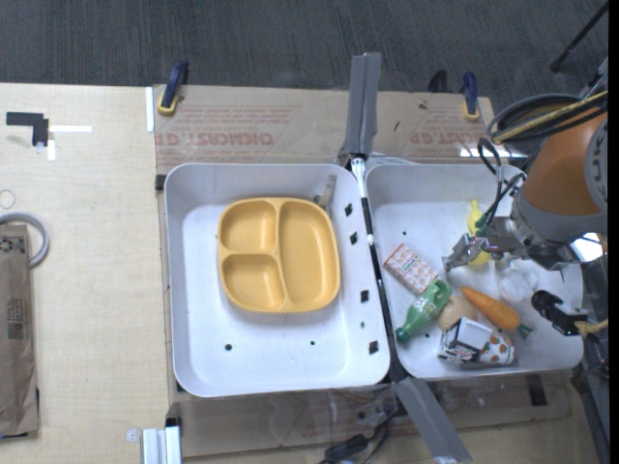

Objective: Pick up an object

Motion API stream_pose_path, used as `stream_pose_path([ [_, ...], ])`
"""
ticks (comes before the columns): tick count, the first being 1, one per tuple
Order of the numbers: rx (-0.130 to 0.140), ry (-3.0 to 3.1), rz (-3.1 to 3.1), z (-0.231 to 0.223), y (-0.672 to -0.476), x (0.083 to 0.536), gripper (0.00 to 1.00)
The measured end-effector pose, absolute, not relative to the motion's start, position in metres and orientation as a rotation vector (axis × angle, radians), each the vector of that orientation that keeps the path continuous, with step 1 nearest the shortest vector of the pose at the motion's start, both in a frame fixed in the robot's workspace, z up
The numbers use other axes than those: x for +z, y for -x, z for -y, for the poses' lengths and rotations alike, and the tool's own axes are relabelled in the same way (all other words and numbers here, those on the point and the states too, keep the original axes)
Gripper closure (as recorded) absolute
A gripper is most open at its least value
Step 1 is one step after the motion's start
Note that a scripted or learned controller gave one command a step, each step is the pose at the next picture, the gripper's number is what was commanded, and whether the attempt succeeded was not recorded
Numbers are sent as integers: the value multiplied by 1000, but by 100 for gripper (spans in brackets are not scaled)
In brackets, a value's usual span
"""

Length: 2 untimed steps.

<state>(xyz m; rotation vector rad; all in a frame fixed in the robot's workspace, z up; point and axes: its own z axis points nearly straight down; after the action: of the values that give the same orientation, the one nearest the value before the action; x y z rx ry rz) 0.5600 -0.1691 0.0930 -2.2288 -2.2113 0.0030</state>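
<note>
**Grey arm, orange band, cables over the wrist**

At the right edge of the frame the KUKA arm (566, 187) shows as a rounded body, with a broad orange band (571, 167) above a grey wrist section. Black and yellowish cables (532, 114) loop over its top toward the upper right corner. Thinner dark wires run down the left side of the wrist. Below the grey section sits the gripper (472, 251), built of small metallic, silver-grey parts with dark fittings. A black rounded fitting (546, 305) juts out at the lower right, near the frame edge.
</note>
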Motion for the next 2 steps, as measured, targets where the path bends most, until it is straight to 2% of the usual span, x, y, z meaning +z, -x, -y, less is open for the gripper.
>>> stream_pose_path([
  [1,2,2124,2312,182,-480,91,0],
  [2,4,2127,2307,183,-480,99,100],
])
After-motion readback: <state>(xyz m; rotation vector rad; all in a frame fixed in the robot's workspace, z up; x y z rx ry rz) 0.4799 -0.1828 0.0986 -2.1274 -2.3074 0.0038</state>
